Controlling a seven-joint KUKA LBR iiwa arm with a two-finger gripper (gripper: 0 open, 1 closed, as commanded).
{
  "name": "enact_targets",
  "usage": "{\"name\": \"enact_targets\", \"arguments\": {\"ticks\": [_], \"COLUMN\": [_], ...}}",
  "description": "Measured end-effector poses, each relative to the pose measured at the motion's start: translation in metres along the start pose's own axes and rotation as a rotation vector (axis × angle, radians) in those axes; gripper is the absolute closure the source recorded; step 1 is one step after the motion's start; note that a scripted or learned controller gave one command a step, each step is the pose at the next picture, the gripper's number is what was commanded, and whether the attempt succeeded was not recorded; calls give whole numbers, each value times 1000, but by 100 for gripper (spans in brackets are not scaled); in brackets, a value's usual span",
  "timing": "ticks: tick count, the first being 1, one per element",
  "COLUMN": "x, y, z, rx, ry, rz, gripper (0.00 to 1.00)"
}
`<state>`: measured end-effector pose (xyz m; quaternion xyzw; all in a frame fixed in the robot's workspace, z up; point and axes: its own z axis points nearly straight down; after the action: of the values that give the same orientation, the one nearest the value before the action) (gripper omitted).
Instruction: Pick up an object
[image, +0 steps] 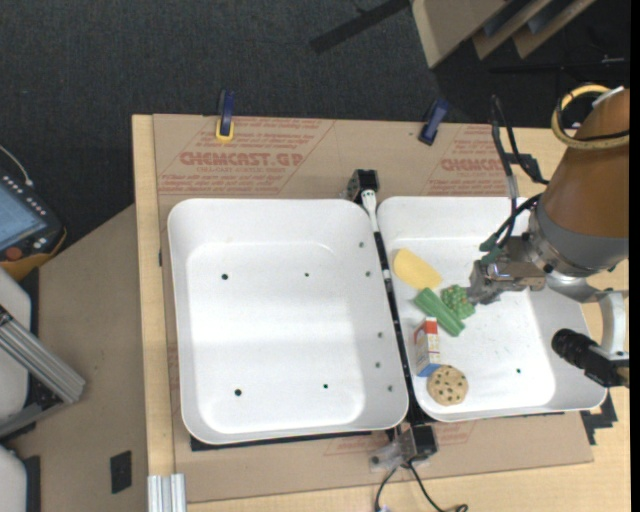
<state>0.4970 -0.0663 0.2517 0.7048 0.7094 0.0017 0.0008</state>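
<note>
In the right bin (520, 385) lie a yellow oblong object (415, 268), a green ridged toy (445, 307), a small red and white carton (428, 342) and a round cookie (447, 385). My gripper (484, 288) hangs low over the right bin, its tip at the right end of the green toy. The grey wrist and orange band rise to the right of it.
The left bin (200, 330) stands beside the right one, with a black divider strip (385, 290) between them. Both rest on a cardboard sheet (300, 150) held by clamps at the back edge. A black cable runs down to the wrist.
</note>
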Motion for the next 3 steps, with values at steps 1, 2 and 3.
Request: {"name": "enact_targets", "arguments": {"ticks": [1, 2, 3], "x": [55, 100, 98], "y": [-14, -16, -16], "z": [-104, -118, -127], "rx": [-10, -1, -2], "ry": [1, 0, -2], "rz": [-2, 1, 5], "gripper": [100, 100, 100]}}
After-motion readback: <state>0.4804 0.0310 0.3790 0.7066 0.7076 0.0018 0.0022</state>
